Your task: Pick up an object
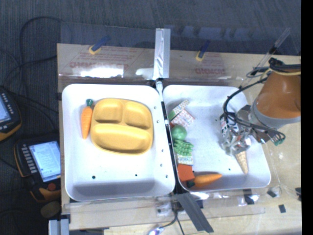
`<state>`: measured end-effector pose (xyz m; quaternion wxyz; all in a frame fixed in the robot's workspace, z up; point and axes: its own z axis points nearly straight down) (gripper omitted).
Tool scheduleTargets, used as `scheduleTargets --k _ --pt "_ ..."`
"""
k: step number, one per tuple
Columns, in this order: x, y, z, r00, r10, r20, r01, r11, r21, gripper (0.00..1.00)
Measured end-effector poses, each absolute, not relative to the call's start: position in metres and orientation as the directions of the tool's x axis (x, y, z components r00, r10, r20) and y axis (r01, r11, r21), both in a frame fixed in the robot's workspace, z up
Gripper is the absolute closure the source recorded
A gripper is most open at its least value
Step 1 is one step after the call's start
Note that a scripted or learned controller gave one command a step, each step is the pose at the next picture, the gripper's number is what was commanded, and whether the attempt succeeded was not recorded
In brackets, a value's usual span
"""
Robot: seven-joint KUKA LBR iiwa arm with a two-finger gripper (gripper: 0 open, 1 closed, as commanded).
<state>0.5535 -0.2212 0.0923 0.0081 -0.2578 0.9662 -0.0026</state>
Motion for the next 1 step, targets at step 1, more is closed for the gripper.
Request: scheduleTargets --k 1 --pt "0.5004 -0.1908 0.0932 -0.830 -0.558 -0.014 -0.558 0.830 -0.017 1.00"
